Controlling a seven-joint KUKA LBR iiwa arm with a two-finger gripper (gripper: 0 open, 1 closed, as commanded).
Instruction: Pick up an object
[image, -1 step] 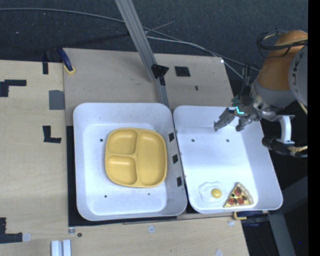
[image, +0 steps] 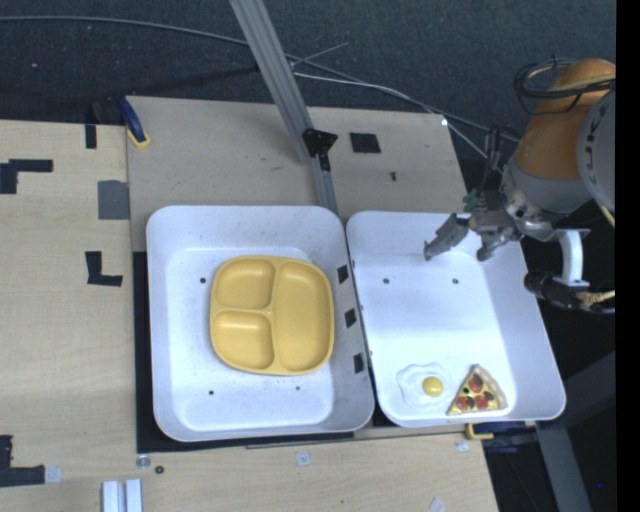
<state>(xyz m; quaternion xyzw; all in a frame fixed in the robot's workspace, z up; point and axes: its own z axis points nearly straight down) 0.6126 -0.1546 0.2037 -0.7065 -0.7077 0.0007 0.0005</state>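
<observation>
A toy fried egg (image: 423, 384) and a toy pizza slice (image: 478, 391) lie side by side at the near edge of the right bin (image: 440, 300). My gripper (image: 462, 246) hangs over the far right part of that bin, well away from both toys. Its two fingers are spread apart with nothing between them. A yellow divided plate (image: 271, 314) rests in the middle of the left bin (image: 180, 330).
A slanted metal pole (image: 290, 95) runs down to the gap between the bins at the back. Cables (image: 400, 95) trail across the bench behind the right bin. The arm's orange band (image: 560, 120) is at the upper right.
</observation>
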